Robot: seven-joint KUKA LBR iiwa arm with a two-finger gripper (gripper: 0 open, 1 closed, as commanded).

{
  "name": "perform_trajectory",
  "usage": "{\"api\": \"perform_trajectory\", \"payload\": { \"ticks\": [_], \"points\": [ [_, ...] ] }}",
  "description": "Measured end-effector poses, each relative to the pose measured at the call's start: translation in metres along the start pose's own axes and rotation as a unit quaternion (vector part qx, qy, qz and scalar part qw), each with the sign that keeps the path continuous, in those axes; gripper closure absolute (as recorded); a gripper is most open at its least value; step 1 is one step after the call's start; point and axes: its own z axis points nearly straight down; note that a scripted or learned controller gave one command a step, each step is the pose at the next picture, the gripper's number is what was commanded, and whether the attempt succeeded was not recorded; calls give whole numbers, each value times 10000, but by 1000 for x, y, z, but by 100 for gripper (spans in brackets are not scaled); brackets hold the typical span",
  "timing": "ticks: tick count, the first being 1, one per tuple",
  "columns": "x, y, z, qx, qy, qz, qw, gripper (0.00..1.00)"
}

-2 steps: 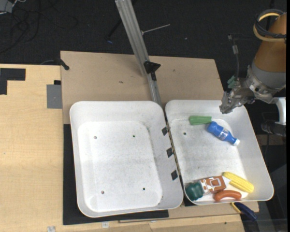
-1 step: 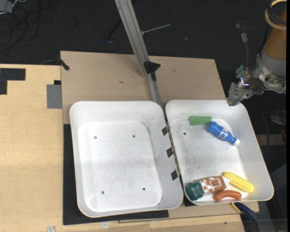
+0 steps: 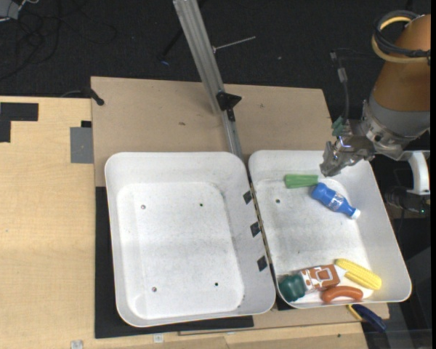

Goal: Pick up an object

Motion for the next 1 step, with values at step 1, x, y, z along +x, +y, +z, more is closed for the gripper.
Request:
{"api": "perform_trajectory", "payload": {
  "ticks": [1],
  "points": [
    [54, -18, 0, -1, 1, -3, 10000, 100]
  ]
}}
